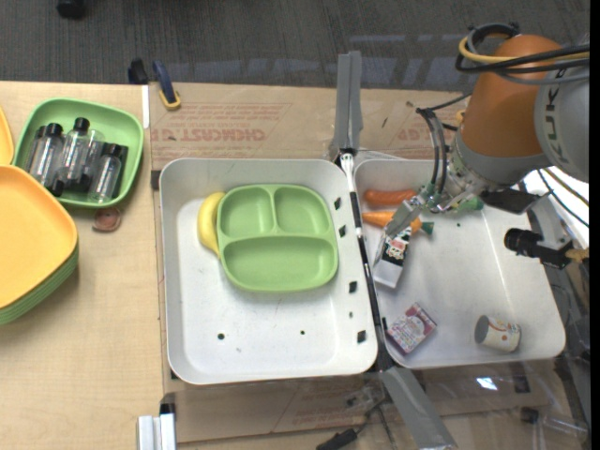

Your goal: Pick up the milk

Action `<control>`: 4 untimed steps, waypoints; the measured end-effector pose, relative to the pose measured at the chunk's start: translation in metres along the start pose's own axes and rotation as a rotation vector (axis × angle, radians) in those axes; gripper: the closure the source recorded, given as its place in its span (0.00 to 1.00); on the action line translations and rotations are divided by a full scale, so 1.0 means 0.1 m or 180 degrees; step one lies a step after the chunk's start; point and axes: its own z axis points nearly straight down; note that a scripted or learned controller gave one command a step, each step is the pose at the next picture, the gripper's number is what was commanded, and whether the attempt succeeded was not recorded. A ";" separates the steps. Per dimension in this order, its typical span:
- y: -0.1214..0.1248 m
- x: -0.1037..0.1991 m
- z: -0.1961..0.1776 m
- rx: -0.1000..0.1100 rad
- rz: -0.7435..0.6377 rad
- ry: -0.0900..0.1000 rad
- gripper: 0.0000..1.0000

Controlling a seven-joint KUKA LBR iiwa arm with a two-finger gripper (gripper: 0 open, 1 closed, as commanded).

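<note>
Milk carton (393, 253) lies tilted in the right bin (525, 345), against that bin's left wall, its white and dark printed face turned up. The gripper (419, 216) hangs just above the carton's upper end, and its fingers stand apart with nothing between them; the carton is not held. Two orange carrots (386, 198) lie side by side just beyond the carton, near the bin's far left corner, partly covered by the gripper. Nearer the front of the same bin, a small pink and white packet (412, 329) rests by the left wall, and a white cup (498, 334) lies on its side toward the right, well apart from the carton. The arm (506, 111), with its orange band, reaches in from the right over the bin's far edge. The left bin (187, 345) holds a green divided plate (277, 237) with three compartments, and a yellow item (208, 221) pokes out from beneath the plate's left edge. On the wooden bench to the left of both bins sits a green tray (127, 129) carrying several small dark-capped bottles (75, 157), and a stack of orange plates (33, 251) sits beside it at the view's left edge.
</note>
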 end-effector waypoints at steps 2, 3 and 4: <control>0.42 -0.82 0.82 -0.0077 -0.0009 -0.0039 0.00; 0.45 -0.83 0.70 -0.0099 -0.0018 -0.0059 1.00; 0.61 -0.46 -0.01 -0.0011 -0.0480 -0.0011 1.00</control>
